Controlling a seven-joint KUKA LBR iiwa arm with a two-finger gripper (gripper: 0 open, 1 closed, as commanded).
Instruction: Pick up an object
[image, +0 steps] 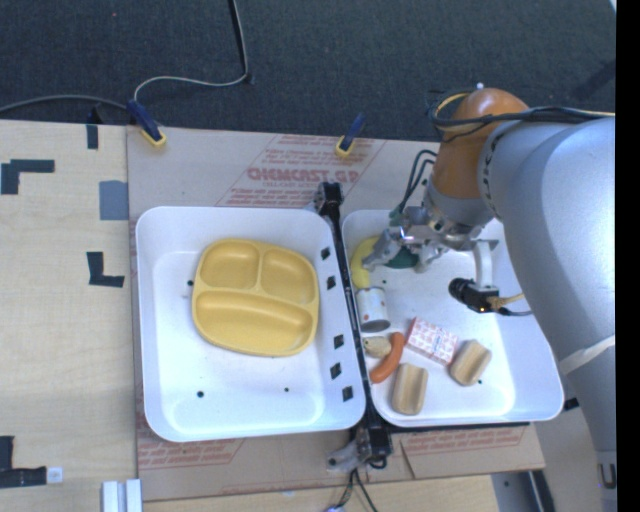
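Observation:
My gripper (402, 246) is low over the far left part of the right bin (520, 395), under the orange wrist band. It sits right over a green object (403, 260), with a yellow piece (360, 264) just to its left against the bin wall; I cannot tell whether it touches either. Nearer the front lie a small silver-white can (372, 308), a small tan lump (377, 346), an orange carrot-like stick (388, 358), a pink and white packet (432, 340) and two bread rolls (408, 388) (469, 362).
The left bin (165, 380) holds a yellow divided plate (255, 296). A black divider with clips (338, 300) runs between the bins. The grey arm (560, 220) covers the right bin's far right side. A black cable part (472, 293) hangs beside the gripper.

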